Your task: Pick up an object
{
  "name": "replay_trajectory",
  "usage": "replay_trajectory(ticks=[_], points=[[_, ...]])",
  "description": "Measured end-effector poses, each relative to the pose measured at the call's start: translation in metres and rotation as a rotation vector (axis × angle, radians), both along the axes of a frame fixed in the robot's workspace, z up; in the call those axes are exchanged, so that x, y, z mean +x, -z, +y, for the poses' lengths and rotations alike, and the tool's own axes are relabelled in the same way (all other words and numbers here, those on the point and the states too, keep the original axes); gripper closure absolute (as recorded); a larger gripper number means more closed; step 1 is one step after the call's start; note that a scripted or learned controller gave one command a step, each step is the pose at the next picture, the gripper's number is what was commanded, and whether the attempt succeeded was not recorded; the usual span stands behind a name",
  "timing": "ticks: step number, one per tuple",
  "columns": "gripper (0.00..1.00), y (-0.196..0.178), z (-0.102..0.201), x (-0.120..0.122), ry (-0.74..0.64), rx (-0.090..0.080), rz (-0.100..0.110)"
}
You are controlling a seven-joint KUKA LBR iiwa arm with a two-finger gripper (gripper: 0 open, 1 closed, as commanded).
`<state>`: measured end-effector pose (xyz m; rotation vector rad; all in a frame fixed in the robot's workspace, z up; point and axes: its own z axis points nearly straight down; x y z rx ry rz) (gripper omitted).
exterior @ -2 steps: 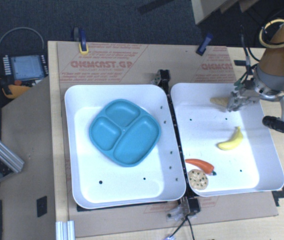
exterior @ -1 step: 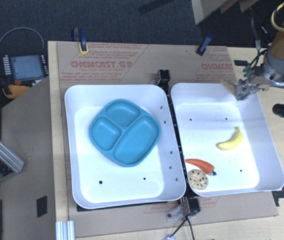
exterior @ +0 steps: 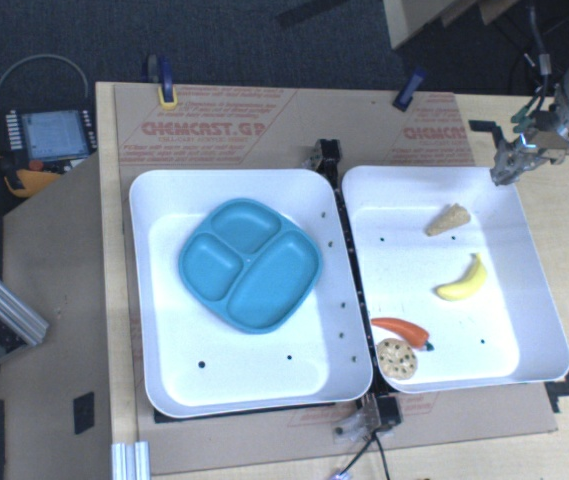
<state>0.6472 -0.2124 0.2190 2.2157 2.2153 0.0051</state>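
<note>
The right bin (exterior: pixel 534 268) holds four small items. A tan wedge of bread (exterior: pixel 448 219) lies toward the back, and a yellow banana (exterior: pixel 463 280) sits in the middle. At the front left a red chili pepper (exterior: pixel 401 330) touches a round cookie (exterior: pixel 397 358). My gripper (exterior: pixel 507 165) hangs over the bin's far right corner, up and to the right of the bread wedge and well apart from every item. It carries nothing that I can see.
A blue divided plate (exterior: pixel 251 264) lies in the left bin (exterior: pixel 154 268). Both bins rest on a cardboard sheet (exterior: pixel 264 128) held by clamps at the back. A pendant with a screen (exterior: pixel 52 134) sits off the bench at the far left.
</note>
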Motion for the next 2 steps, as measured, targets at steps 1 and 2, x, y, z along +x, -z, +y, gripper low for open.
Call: replay_trajectory(ticks=[1, 2], points=[[1.00, -0.055, -0.001, 0.002, -0.001, 0.000, -0.001], [1.00, -0.057, 0.046, -0.006, -0.005, 0.006, 0.010]])
